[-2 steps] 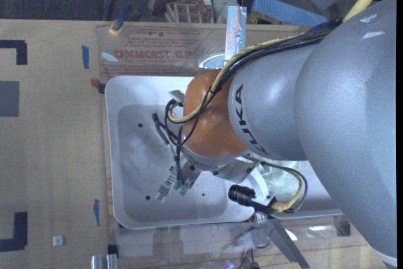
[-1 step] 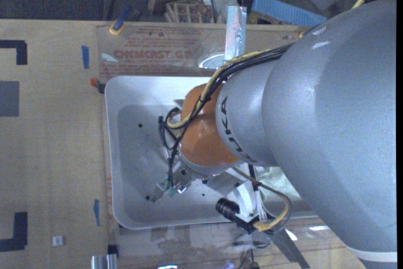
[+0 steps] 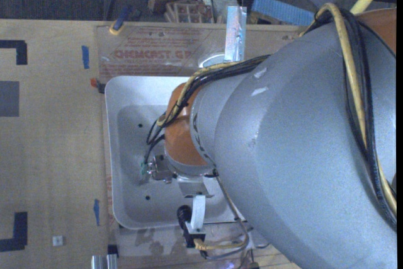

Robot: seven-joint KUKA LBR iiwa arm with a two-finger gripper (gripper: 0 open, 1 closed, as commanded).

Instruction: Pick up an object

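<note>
The grey arm with its orange band (image 3: 182, 135) covers most of the view and reaches down into the left white bin (image 3: 123, 135). My gripper (image 3: 150, 169) sits low over the bin floor near the bin's middle, mostly hidden under the wrist. The bare floor to its left holds nothing but two small dark dots (image 3: 140, 126). No object shows at the gripper. The arm hides the right half of this bin and the other bin.
The wooden bench (image 3: 50, 135) spreads out to the left, marked with blue tape (image 3: 85, 57) and black squares. A clear panel with red lettering (image 3: 151, 53) lies behind the bin. Cables and a white bracket (image 3: 196, 214) hang at the bin's front edge.
</note>
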